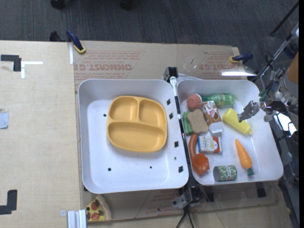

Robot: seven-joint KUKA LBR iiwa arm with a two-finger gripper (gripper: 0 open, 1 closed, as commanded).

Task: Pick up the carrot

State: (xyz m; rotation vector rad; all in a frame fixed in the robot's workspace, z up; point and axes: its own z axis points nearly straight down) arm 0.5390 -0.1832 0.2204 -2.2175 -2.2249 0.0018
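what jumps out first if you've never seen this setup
The yellow divided plate lying alone in the left bin. Next, the right bin packed with toy food, with the orange carrot near its right side and the gripper above it by the yellow bottle.

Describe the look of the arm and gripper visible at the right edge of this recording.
The gripper is metallic grey with slim, silvery fingers. Behind it the arm is grey, with thin dark cables running along it and an orange band above the wrist.

Carrot point(243, 156) lies in right bin point(266, 172); tool point(249, 110) (seemingly unladen) above yellow bottle point(236, 120).
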